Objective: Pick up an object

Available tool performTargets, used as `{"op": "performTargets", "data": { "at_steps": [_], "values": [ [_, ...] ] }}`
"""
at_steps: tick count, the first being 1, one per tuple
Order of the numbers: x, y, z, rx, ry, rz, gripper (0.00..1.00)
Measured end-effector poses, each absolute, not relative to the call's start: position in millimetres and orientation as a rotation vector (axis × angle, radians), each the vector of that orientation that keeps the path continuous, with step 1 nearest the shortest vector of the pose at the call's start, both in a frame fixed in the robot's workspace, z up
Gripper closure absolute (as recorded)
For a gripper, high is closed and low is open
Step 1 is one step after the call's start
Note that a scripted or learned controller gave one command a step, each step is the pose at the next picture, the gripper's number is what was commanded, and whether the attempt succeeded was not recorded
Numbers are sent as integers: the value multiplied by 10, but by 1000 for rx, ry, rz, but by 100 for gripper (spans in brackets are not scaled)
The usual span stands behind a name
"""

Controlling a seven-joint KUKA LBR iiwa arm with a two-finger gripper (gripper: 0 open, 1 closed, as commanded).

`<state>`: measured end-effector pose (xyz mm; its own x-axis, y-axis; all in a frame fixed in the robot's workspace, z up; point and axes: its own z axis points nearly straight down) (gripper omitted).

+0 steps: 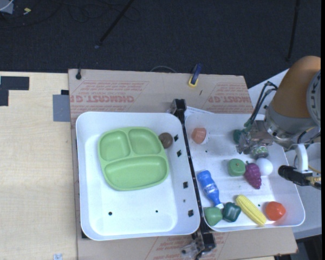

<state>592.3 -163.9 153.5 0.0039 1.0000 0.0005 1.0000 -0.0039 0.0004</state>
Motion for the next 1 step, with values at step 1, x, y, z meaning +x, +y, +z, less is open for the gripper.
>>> {"op": "performTargets", "data": {
  "at_steps": [1],
  "values": [
    [5922,-1597,1967,-2222,-2222,-1,100]
  ]
}}
